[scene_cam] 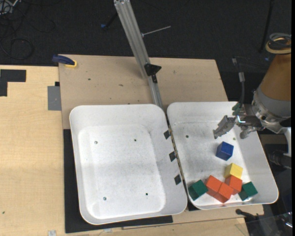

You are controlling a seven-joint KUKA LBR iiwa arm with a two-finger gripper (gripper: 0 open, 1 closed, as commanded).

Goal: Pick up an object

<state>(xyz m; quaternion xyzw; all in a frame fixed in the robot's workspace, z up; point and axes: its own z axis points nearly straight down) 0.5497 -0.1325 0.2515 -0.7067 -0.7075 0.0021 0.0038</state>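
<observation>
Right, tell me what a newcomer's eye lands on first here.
The bright blocks in the right bin: a blue cube alone mid-bin, and below it a yellow cube, orange blocks and two green ones clustered at the near edge. The gripper hangs just above the blue cube.

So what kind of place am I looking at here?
Probably a robotics lab test bench: a robot arm reaches over two white bins, coloured blocks lie in the right one, and loose cables trail behind.

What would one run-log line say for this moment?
gripper: above right bin, holding nothing | nearest: blue cube | other blocks clustered at bin's near edge
</observation>
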